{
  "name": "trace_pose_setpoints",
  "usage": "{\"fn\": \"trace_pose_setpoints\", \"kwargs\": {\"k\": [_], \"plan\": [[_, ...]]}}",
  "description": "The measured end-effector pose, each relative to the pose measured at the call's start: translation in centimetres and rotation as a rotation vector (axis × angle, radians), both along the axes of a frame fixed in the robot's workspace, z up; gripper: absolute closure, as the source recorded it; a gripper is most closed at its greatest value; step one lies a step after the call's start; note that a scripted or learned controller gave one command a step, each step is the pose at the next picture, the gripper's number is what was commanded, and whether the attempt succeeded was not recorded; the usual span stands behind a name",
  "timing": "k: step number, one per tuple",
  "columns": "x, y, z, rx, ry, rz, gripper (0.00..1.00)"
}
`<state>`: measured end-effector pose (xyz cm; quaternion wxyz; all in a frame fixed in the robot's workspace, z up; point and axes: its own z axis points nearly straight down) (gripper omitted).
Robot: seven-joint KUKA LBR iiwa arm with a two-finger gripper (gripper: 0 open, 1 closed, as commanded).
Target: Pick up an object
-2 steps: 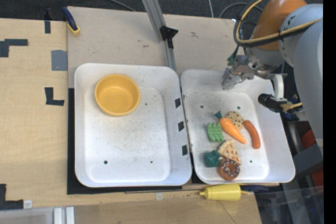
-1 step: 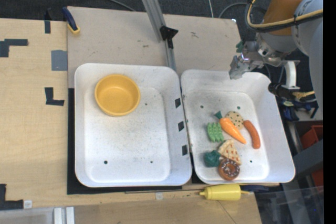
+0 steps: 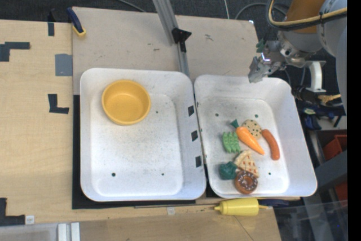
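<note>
Nothing lifted yet, I judge: my claw point(image 3: 259, 71) hovers over the right bin's point(image 3: 299, 121) far edge, finger state unclear; the carrot point(image 3: 250, 140) lies untouched.

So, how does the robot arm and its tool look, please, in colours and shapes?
The arm is bulky and rounded: light grey casing with a large orange dome-like section. Thin black and yellowish cables loop around that orange part. The tool is small, made of grey metal with darker parts, and it looks more angular than the smooth arm.
</note>
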<state>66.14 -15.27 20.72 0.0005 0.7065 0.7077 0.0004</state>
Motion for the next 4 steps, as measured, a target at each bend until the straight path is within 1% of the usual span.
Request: {"fn": "trace_pose_setpoints", "kwargs": {"k": [1,2,3,4], "plan": [[-0.2,5.7,1.3,0.002,0.002,0.005,1.0],[0.2,12.0,1.9,0.002,0.001,0.007,1.0],[-0.5,17.4,0.9,0.001,0.004,0.005,1.0],[-0.5,22.7,0.2,0.001,0.004,0.005,1.0]]}}
